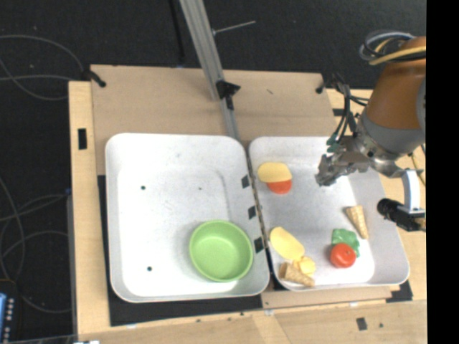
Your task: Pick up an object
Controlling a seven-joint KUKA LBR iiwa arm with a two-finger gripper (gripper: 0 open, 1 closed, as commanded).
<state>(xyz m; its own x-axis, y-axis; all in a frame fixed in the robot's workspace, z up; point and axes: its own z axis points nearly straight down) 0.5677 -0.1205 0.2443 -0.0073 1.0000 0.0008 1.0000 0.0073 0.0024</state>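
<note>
The claw [328, 176] hung over the far part of the right bin [387, 271]; its state could not be told. That bin held five toys: yellow-and-orange piece [275, 175], cone [356, 221], tomato [343, 254], lemon [286, 243], wafer [298, 272]. The left bin [143, 163] held one green bowl [220, 250].

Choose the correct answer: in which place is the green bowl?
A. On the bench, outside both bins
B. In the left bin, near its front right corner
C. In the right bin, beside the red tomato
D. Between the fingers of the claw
B: the green bowl sits on the floor of the left bin, near its front right corner, apart from the claw.
</note>
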